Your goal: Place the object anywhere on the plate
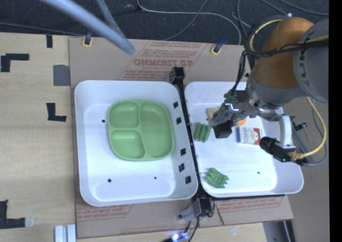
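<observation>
Two white bins (85, 129), cardboard sheet (160, 59), black cables (214, 6), wooden bench (32, 145)

I see even, soft overhead light; the bins (85, 129) glow bright white with faint shadows. A grey bar (69, 8) at far left is blurred. The whole view looks slightly soft and grainy.

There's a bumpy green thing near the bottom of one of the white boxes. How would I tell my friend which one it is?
Find the right white bin, the one the grey arm reaches over. Along its near edge lies the bumpy green toy, alone on the white floor. The other green piece is flat, striped and sits higher by the divider, and the green plate is in the left bin.
</observation>
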